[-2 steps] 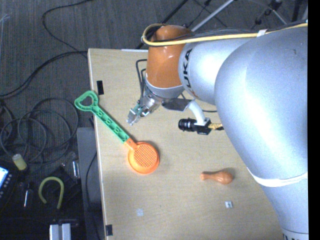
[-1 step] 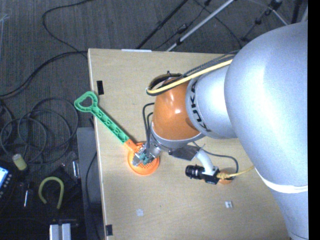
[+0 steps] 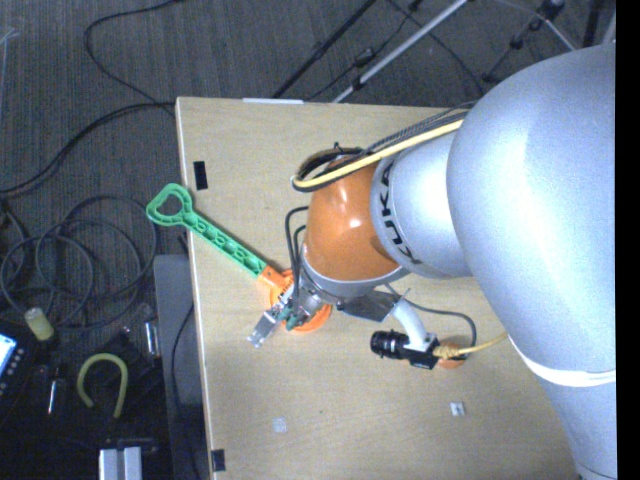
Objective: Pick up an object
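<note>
A long green perforated tool [image 3: 215, 234] with a looped end lies slantwise on the tan bench top [image 3: 330, 418], its loop hanging past the left edge. Its lower right end joins an orange piece [image 3: 275, 279] that runs under my wrist. My gripper [image 3: 268, 325] hangs just below and right of that orange end, its metal tip close over the board. The orange band [image 3: 340, 233] and the big grey arm [image 3: 530, 228] hide whatever lies beneath them. I cannot see anything held.
A black cylinder [image 3: 400, 348] on a yellow cable hangs off the wrist. A small white scrap [image 3: 457, 408] lies on the board at the lower right. Cables [image 3: 70, 258] and a yellow-green hoop [image 3: 100, 378] cover the floor past the left edge.
</note>
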`<state>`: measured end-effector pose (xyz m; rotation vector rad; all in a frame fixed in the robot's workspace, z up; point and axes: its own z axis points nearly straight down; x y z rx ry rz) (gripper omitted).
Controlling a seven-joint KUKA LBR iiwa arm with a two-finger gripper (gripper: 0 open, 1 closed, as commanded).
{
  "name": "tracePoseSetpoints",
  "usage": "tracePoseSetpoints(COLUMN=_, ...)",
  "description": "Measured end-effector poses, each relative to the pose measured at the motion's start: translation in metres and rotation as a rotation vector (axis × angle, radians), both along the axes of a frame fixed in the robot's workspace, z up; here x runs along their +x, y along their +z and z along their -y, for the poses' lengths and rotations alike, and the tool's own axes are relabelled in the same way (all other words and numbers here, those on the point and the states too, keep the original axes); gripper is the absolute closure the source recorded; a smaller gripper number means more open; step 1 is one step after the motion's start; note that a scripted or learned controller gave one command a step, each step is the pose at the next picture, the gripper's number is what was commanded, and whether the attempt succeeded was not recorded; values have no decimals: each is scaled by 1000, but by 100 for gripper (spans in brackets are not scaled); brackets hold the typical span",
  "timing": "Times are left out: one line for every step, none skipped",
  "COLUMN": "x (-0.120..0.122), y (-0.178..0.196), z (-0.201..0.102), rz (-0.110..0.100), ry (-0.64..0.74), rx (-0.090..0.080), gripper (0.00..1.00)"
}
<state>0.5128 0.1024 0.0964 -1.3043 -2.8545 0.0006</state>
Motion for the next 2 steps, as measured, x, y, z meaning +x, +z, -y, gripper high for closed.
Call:
tracePoseSetpoints(x=0, y=8, z=1, rz=-2, ry=-4, rx=1, gripper=100)
tracePoseSetpoints(x=59, y=87, z=11, rz=2, ry=-424, rx=-6, gripper=100)
